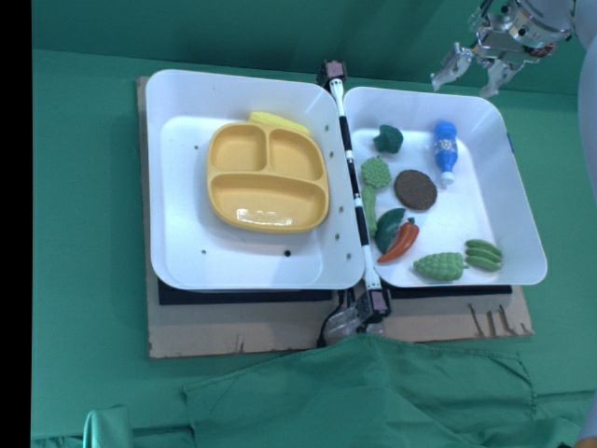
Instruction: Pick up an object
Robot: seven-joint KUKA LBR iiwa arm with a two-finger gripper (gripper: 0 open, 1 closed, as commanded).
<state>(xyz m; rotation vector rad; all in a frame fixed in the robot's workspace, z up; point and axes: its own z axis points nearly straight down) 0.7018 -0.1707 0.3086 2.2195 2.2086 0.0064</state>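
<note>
1. I've got two white bins side by side, split by a black-and-white divider rod [353, 187]; I'll use that rod as my landmark.
2. The left bin [177, 241], on the far-from-arm side of the rod, holds a yellow divided plate [269, 176] lying flat, with a small yellow piece [276, 121] peeking out from behind its back edge.
3. The right bin [508, 222], on the arm's side of the rod, carries the toy food. Hugging the rod I see a pale green broccoli stalk [373, 177], a dark green leaf [388, 224] and a red chilli [401, 241] touching that leaf.
4. Further from the rod: a dark green floret [389, 138] toward the back, a brown round patty [415, 189] mid-bin, and a blue bottle [446, 151] just past the patty.
5. At the front, well away from the rod, a bumpy green lump [439, 266] sits beside a green pea pod [483, 254].
6. The gripper [473, 74] hangs above the right bin's back rim, fingers spread apart, nothing between them, touching nothing.
</note>
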